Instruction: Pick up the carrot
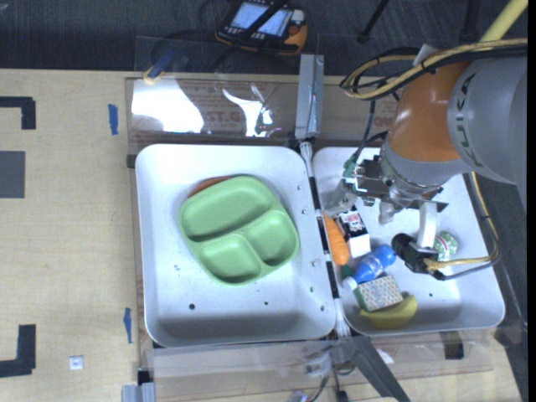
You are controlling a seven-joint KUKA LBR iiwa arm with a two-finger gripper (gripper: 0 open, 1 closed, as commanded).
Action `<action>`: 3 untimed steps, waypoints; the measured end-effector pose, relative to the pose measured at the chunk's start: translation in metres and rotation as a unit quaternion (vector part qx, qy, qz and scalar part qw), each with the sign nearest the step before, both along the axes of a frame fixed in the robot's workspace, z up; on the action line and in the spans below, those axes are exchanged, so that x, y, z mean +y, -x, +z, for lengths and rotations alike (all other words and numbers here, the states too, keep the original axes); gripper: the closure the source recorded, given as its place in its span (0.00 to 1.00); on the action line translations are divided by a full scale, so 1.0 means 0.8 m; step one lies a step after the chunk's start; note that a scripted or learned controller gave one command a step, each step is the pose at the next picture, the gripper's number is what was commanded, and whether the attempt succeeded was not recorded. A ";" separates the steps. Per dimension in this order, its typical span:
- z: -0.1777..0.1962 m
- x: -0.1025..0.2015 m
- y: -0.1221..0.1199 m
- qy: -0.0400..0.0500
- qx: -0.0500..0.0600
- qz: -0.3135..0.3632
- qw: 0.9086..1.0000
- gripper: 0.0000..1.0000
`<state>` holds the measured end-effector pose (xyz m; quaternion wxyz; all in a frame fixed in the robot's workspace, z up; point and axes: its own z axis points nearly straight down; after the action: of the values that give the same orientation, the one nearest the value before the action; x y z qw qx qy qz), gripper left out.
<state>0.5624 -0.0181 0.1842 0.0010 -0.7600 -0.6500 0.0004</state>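
Note:
The carrot (337, 241) is a short orange piece lying lengthwise against the left wall of the right bin (477, 308). My gripper (361, 191) hangs over the far left part of that bin, just beyond and slightly right of the carrot's far end. Nothing can be seen held in it. The grey arm with its orange band (425, 120) reaches in from the right and hides the far part of the bin.
A small white and black box (357, 229) touches the carrot's right side. Close by lie a blue bottle (373, 265), a speckled sponge (381, 292) on a banana (394, 314), and a green-white ball (447, 243). The left bin (159, 291) holds a green divided plate (239, 228).

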 end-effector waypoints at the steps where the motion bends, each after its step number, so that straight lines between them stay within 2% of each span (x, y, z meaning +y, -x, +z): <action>1: 0.005 0.013 0.093 0.000 0.001 -0.041 0.999 0.00; 2: -0.121 -0.094 0.102 0.001 -0.004 -0.098 0.995 0.00; 3: -0.121 -0.094 0.102 0.001 -0.004 -0.098 0.995 0.00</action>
<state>0.4809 -0.0935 0.0871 -0.0025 -0.8199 -0.5724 -0.0021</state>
